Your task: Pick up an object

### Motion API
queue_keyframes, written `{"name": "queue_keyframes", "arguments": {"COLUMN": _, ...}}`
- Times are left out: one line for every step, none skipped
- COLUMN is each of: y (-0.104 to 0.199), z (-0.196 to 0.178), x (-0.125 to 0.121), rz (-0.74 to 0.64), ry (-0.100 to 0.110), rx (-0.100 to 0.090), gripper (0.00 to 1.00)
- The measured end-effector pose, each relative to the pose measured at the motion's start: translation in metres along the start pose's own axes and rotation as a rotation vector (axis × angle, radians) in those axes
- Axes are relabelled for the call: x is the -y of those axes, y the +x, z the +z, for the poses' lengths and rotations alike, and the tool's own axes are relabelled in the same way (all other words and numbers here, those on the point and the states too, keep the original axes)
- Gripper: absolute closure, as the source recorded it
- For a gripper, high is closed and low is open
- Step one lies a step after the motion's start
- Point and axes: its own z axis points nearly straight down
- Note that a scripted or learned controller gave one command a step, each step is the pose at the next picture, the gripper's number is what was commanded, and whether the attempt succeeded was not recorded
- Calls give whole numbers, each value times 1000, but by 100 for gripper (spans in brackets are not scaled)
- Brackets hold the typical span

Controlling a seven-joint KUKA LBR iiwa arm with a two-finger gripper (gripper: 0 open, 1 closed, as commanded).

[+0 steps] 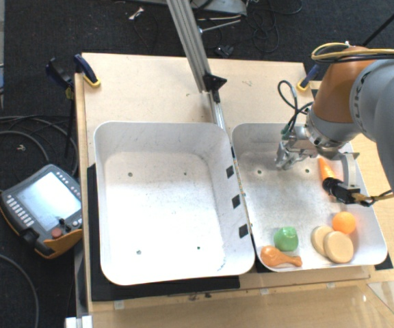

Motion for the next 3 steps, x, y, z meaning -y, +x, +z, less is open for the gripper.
{"name": "queue_keyframes", "arguments": {"y": -5, "z": -64, "x": -2, "rz": 0, "ry": -5, "rx": 1, "gripper": 100}}
{"name": "queue_keyframes", "arguments": {"y": -1, "z": -108, "x": -2, "rz": -3, "ry": -4, "rx": 1, "gripper": 100}}
{"name": "queue_keyframes", "arguments": {"y": -6, "z": -156, "x": -10, "rz": -3, "ry": -5, "rx": 2, "gripper": 100}}
